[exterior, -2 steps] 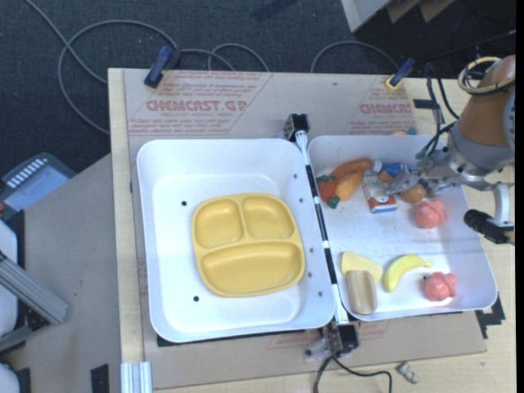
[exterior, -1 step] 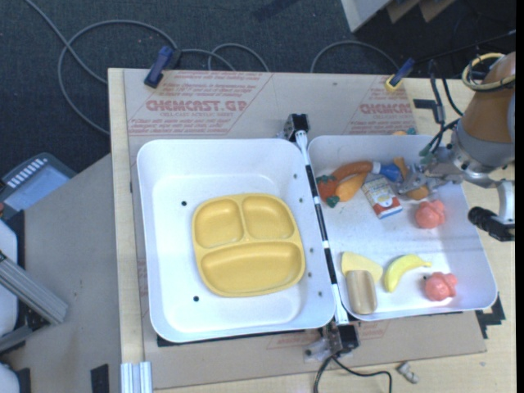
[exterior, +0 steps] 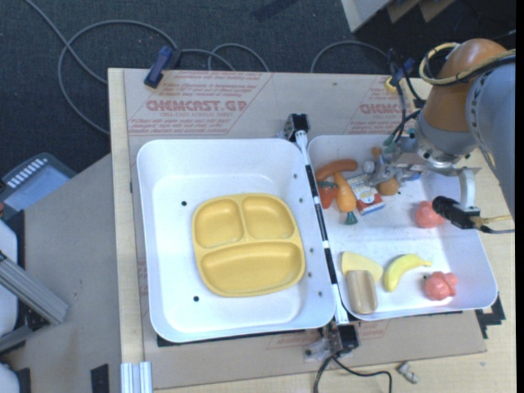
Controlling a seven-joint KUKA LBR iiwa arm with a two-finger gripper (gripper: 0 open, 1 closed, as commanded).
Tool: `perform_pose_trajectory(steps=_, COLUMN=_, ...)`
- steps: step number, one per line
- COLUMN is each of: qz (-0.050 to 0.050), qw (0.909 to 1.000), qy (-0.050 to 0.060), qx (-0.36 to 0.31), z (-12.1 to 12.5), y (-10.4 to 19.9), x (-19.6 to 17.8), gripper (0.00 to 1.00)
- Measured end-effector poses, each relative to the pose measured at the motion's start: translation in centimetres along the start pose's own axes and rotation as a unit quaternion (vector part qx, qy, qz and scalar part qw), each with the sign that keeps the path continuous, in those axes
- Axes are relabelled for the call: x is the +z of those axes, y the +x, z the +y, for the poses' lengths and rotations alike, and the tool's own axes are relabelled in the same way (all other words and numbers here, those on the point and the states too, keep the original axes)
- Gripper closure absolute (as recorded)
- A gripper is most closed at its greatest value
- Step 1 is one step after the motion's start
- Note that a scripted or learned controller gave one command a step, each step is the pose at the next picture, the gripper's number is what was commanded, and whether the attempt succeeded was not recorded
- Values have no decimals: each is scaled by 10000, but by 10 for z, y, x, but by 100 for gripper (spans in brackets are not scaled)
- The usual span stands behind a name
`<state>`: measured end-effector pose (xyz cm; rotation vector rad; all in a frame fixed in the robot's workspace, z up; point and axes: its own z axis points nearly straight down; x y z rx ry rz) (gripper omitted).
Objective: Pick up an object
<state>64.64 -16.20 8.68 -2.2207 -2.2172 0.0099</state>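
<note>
The right bin (exterior: 467, 256) holds several toy foods. An orange sausage (exterior: 336, 169), a carrot (exterior: 346, 196) and a small white and red box (exterior: 370, 204) lie at its far left. A pink piece (exterior: 426, 214) sits mid-right. Along the near side are a banana (exterior: 404, 268), a yellow wedge (exterior: 360, 263), a tan roll (exterior: 361, 291) and a red-pink berry (exterior: 440, 284). My gripper (exterior: 385, 173) hangs low over the far part of this bin, just right of the sausage and above the box. A small brown piece (exterior: 389, 187) lies right under it.
The left bin (exterior: 164, 178) bears a yellow divided plate (exterior: 246, 243). A black clip (exterior: 296, 124) sits where the bins meet at the back. The grey arm (exterior: 458, 97) with cables covers the right bin's far right corner. A black part (exterior: 452, 211) juts out beside the pink piece.
</note>
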Motion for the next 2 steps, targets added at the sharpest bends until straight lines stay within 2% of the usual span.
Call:
perform_pose_trajectory(steps=1, qz=-35, qw=9999, qy=126, qx=43, z=13, y=44, x=1, gripper=100)
perform_pose_trajectory(steps=2, qz=13, qw=10000, qy=-45, qx=-17, z=-27, y=98, x=-99, gripper=100)
